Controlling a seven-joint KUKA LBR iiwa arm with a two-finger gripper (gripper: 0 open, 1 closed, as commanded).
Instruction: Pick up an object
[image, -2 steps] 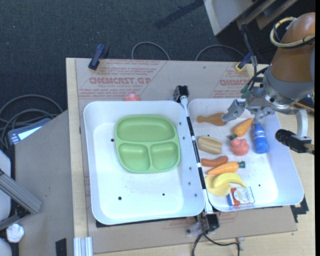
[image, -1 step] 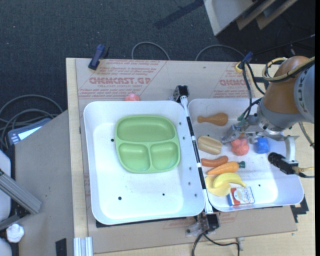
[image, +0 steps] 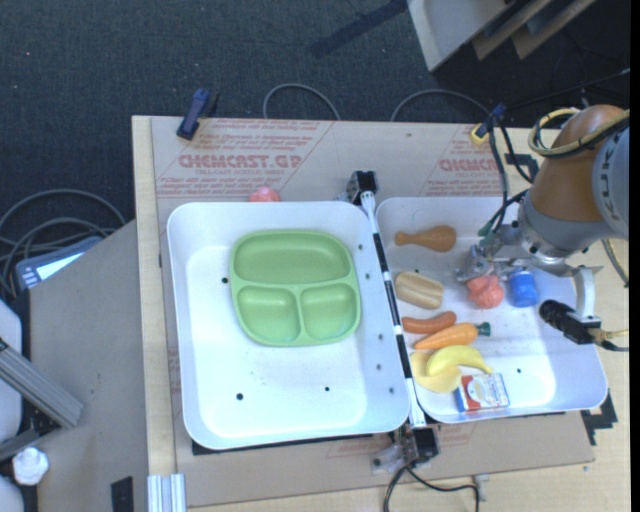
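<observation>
claw (image: 487, 268) sits low in the right bin (image: 575, 395), can't tell its grip state, right over a small pinkish-red fruit (image: 487, 291) beside a blue thing (image: 523, 290), looks light, smooth, probably slippery, so I'd pinch its middle

In the right bin (image: 560, 395), a tan drumstick (image: 426, 238) lies at twelve o'clock. A bread roll (image: 419, 290), sausage (image: 428, 324), carrot (image: 448, 337) and banana (image: 446, 366) run down the nine o'clock side. A small carton (image: 483, 393) sits at six; a pink fruit (image: 487, 291) and blue piece (image: 523, 289) lie centrally.
</observation>
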